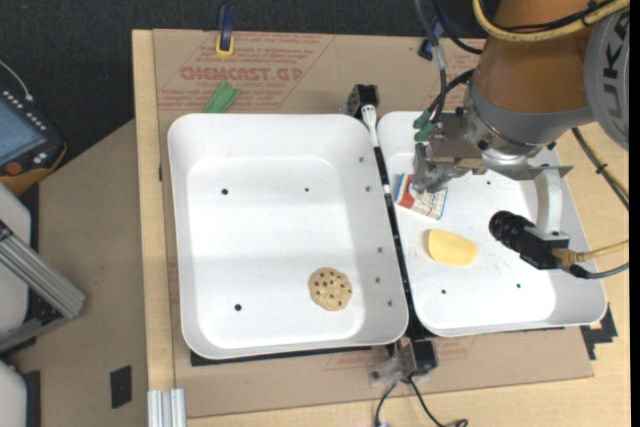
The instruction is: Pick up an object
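Observation:
My gripper (432, 181) reaches down into the right bin (480, 315), close to its left wall. Directly under its tips lies a small flat packet (420, 200), white with red and blue print. The tips are at or touching the packet, and the wrist body hides how they stand. A yellow rounded piece (452, 248) lies just below and right of the packet in the same bin. A round tan cookie (330, 288) with dark chips rests in the left bin (230, 215), near its lower right corner.
The two white bins sit side by side on a cardboard sheet (260, 65). A green scrap (221, 97) and a blue-and-yellow clip (226, 35) lie on the cardboard behind the left bin. The arm's orange and grey bulk (545, 25) looms over the right bin's far half.

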`<state>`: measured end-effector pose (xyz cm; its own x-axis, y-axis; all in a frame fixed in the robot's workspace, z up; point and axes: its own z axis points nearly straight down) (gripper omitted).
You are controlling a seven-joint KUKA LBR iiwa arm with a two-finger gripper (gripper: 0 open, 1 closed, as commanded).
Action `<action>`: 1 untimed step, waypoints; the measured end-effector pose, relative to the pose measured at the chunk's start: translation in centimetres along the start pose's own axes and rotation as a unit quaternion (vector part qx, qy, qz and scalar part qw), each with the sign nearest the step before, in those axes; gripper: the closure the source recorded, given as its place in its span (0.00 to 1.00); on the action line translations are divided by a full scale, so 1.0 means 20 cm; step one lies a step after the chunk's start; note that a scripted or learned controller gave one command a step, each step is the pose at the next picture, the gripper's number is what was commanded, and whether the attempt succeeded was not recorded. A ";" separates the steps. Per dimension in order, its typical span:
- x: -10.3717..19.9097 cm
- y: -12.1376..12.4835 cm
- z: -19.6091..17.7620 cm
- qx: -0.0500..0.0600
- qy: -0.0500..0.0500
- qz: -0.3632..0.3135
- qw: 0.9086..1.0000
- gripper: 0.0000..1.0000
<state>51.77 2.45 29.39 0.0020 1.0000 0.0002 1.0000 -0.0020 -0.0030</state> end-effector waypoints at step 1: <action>-0.23 -0.01 0.10 0.000 -0.001 0.002 1.000 1.00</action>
<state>51.55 -2.07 27.30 0.0057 1.0000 -0.0013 1.0000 -0.0057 -0.0038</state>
